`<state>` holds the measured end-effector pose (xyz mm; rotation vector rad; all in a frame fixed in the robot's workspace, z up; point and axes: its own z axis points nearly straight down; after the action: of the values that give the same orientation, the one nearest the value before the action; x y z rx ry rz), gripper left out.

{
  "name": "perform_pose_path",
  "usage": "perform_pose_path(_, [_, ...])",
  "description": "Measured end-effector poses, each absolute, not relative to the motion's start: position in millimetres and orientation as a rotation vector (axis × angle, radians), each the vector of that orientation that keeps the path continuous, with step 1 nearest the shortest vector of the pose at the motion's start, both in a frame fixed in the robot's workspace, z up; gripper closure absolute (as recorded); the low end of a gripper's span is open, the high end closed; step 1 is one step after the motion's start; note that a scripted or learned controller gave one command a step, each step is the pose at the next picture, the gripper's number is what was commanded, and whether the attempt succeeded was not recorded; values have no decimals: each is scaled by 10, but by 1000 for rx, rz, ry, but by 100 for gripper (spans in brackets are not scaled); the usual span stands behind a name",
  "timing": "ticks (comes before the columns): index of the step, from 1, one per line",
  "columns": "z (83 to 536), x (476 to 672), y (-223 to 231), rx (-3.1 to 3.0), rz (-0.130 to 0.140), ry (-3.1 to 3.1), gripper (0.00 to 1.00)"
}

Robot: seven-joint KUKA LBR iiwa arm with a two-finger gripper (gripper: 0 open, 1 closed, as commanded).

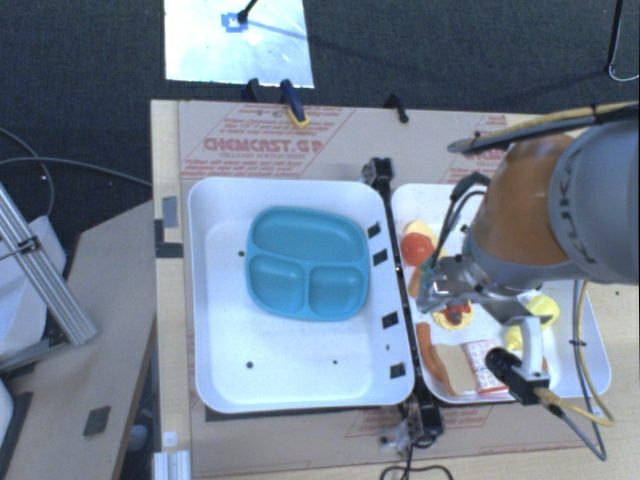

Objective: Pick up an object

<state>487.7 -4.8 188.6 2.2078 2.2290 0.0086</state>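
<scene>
The right bin (598, 368) holds several toy food pieces. A red and orange piece (416, 245) lies near its left wall. A small red piece (455, 315) sits just under my gripper (440, 292), which hangs low over the bin's left half. A long brown sausage shape (432, 356) lies at the front left, next to a red and white packet (483, 364). Yellow pieces (541, 309) lie to the right, partly hidden by the arm. The arm's grey and orange body (540, 208) covers the back of this bin.
The left bin (215, 368) holds a blue divided plate (305, 263). A black divider with clips (392, 268) runs between the two bins. A cable (570, 418) trails from the wrist across the right bin's front edge.
</scene>
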Motion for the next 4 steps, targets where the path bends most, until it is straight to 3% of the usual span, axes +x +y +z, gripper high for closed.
perform_pose_path(1, [1844,5271,432,2213,4,2227,100])
perform_pose_path(2, [1840,4854,225,2222,-1,2223,100])
perform_pose_path(3, [2355,5978,640,2204,17,2226,100])
perform_pose_path(4, [1817,5548,620,2224,-5,2225,100])
